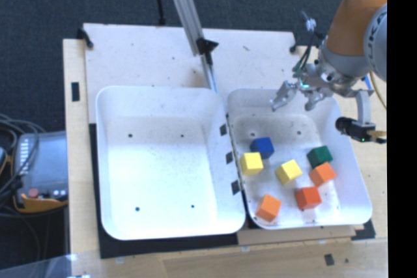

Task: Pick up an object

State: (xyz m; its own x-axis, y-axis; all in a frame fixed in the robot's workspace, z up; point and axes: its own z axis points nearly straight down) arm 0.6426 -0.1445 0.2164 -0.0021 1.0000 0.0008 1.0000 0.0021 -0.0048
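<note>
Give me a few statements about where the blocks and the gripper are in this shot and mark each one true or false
1. All the coloured blocks lie in the right bin. True.
2. The blue block sits in the left bin. False: it lies in the right bin, just above a yellow block.
3. The gripper holds a block between its fingers. False: it hovers at the far end of the right bin with nothing between its fingers, apart from every block.
4. The green block is next to an orange block. True.
5. There are three yellow blocks. False: two yellow ones show, the second nearer the bin's middle.
</note>
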